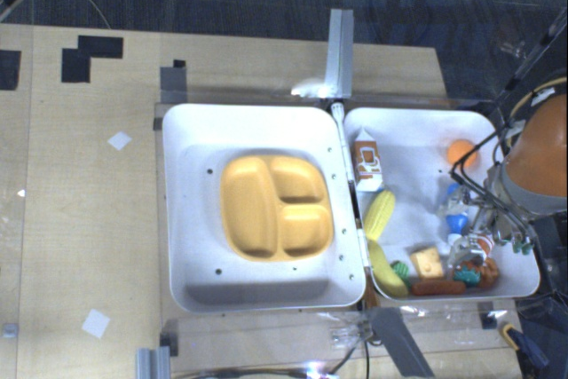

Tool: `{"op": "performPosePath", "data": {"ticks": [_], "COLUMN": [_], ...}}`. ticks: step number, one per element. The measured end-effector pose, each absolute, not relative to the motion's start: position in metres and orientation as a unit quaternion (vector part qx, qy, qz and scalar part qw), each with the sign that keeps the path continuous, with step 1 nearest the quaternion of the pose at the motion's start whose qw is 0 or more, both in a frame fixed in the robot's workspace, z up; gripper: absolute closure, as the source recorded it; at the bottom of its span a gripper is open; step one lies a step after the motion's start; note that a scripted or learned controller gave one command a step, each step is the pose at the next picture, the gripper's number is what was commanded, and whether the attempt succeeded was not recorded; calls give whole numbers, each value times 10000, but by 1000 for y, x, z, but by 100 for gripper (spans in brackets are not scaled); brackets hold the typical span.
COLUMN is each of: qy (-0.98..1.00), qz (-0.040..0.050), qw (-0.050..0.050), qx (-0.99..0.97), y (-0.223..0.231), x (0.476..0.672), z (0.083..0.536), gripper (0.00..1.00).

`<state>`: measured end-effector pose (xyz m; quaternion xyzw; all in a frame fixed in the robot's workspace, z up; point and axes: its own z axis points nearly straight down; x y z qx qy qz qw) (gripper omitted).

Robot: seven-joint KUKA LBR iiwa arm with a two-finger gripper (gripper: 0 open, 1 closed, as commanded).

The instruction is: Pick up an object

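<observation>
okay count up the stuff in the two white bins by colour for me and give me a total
Yellow: 4, the divided tray, corn cob, banana, cheese cube
Orange: 1, the ball
White and brown: 1, the carton
Reddish-brown: 1, the sausage
Total: 7; small items under the gripper are too hidden to count.

The right bin's [417,122] middle lies open (toys [417,266] apparently crowd its near wall), the arm [537,160] overhanging.

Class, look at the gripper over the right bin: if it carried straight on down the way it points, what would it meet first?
Probably the cluster of small toys in the near right corner of the right bin, directly under the gripper; depth is hard to judge from this slanted view.
</observation>
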<state>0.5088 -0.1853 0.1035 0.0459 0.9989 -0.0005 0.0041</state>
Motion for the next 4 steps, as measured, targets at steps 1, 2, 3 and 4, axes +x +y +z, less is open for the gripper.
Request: {"op": "performPosePath", "data": {"ticks": [1, 2, 3, 4], "qy": [9783, 9702, 9814, 9635], "qz": [11, 10, -5, 4], "qw": [73, 51, 75, 71], "qx": [2070, 2424, 1919, 2676], "y": [-203, -156, -206, -196], "x": [493, 490, 569, 498], "z": [90, 125, 89, 90], "gripper": [0, 0, 0, 0]}}
